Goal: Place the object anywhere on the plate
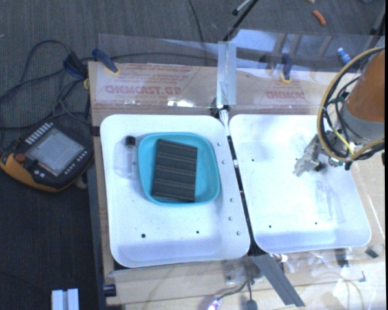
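Here, two shallow white bins are sitting side by side on the worktop. The left bin is holding a blue plate, and a dark ribbed block is lying flat in the middle of that plate, well apart from the jaws and across the seam between the bins from them. Just beyond the plate's far side from the jaws, a small clear bottle with a black cap is lying on the bin floor, touching or nearly touching the plate's rim.

The right bin is showing mostly bare white floor. The grey arm with its orange band is reaching in over that bin's outer side, with cables looping around the wrist. The gripper is hanging low over the bin floor; the jaws are too blurred and pale against the white for me to tell whether they are apart or together, and I am seeing nothing between them.

Bare floor is lying on every side of the jaws, widest toward the seam.
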Controlling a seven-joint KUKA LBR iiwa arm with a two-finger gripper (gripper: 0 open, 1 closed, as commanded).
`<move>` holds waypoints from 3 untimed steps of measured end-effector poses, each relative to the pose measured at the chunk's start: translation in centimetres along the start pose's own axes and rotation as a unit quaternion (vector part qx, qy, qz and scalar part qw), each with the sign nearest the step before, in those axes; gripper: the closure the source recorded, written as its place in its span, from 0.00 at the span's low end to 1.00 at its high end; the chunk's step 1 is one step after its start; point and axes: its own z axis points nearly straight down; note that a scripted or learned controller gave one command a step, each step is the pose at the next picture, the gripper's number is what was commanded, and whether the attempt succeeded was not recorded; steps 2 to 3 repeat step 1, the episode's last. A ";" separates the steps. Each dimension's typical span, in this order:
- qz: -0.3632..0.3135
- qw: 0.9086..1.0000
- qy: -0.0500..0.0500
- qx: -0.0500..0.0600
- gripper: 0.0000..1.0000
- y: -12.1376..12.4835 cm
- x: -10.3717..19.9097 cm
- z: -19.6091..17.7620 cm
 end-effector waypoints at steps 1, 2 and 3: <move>0.000 1.000 0.000 0.000 0.00 0.0 0.0 0.0; 0.000 1.000 0.000 0.000 0.00 0.0 0.0 0.0; 0.000 1.000 0.000 0.000 0.00 0.0 0.0 0.0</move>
